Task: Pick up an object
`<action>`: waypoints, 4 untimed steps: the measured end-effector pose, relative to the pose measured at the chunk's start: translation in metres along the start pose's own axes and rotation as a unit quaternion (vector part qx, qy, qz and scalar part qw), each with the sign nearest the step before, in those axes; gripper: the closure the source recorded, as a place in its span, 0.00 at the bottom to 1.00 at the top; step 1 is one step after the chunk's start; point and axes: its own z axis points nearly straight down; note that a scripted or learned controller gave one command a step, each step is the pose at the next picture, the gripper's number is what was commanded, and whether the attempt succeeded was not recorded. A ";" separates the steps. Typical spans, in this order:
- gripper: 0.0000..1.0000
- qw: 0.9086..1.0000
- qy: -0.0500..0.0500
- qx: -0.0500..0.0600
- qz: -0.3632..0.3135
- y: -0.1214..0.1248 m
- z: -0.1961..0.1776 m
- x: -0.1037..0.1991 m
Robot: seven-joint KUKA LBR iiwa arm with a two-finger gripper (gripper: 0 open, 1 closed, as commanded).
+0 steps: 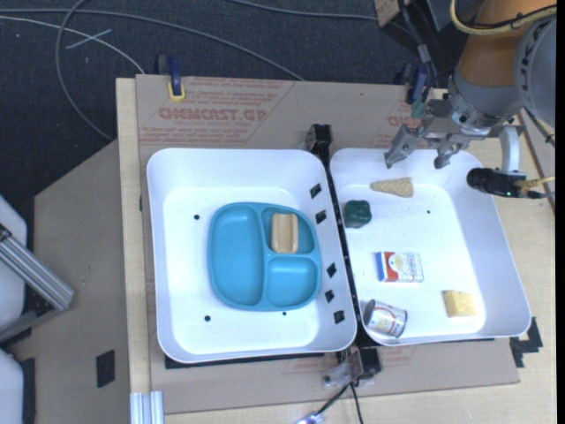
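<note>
My gripper (418, 155) hangs over the back edge of the right bin (494, 246), open, with nothing between its fingers. Just in front of it lies a tan wedge (393, 186). A dark green lump (357, 213) rests near the bin's left wall. A small red, white and blue carton (398, 267) lies in the middle. A yellow block (459, 303) sits at the front right, and a crushed silver can (385, 319) at the front left corner.
The left bin (177, 237) holds a blue divided tray (238, 263) with a tan block (283, 232) in its upper right compartment. A black divider with clips (328, 228) runs between the bins.
</note>
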 end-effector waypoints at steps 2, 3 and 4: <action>0.00 1.000 -0.001 -0.006 -0.001 0.002 0.031 -0.002; 0.00 1.000 -0.001 -0.005 -0.001 -0.006 0.082 0.004; 0.00 1.000 -0.001 -0.004 -0.001 -0.006 0.119 0.004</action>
